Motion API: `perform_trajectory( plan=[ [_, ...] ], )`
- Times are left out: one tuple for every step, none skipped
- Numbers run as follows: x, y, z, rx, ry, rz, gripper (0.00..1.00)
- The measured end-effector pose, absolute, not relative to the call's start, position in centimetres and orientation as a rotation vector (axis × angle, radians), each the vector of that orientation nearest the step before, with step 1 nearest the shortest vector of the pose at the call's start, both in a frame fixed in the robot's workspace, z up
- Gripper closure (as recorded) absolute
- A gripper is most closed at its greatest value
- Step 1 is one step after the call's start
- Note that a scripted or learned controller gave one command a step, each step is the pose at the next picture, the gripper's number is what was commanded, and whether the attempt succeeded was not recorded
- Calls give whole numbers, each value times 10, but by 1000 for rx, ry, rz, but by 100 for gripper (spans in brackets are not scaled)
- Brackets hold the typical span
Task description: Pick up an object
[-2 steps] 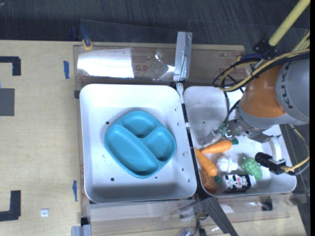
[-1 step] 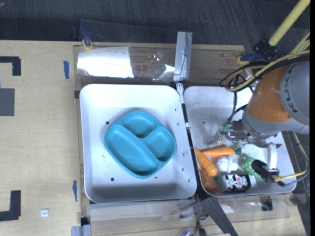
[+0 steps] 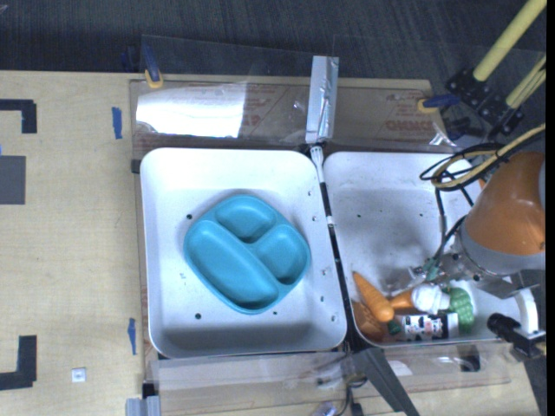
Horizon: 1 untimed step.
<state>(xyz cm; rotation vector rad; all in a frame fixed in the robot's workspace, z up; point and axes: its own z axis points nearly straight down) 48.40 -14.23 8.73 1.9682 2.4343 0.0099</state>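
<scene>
Small dark bottle with white label (image 3: 423, 325) lies at right bin's (image 3: 381, 189) near edge, touching orange carrot-shaped toy (image 3: 375, 299). Gripper (image 3: 434, 284) low above bottle, finger state unclear. Descend centred, avoid clutter.

Pale wooden bench (image 3: 69, 258) against dark carpeted floor (image 3: 260, 7)

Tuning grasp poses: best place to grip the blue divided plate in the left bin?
Probably the blue divided plate by its outer rim or a divider ridge, coming straight down from above. It lies flat mid-bin in the left bin, too wide to span, so only a thin raised edge seems to fit between two fingers.
</scene>
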Motion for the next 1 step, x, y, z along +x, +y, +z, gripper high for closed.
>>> perform_trajectory(
  plan=[
    [486, -143, 99, 1967, 2428, 13, 100]
  ],
)
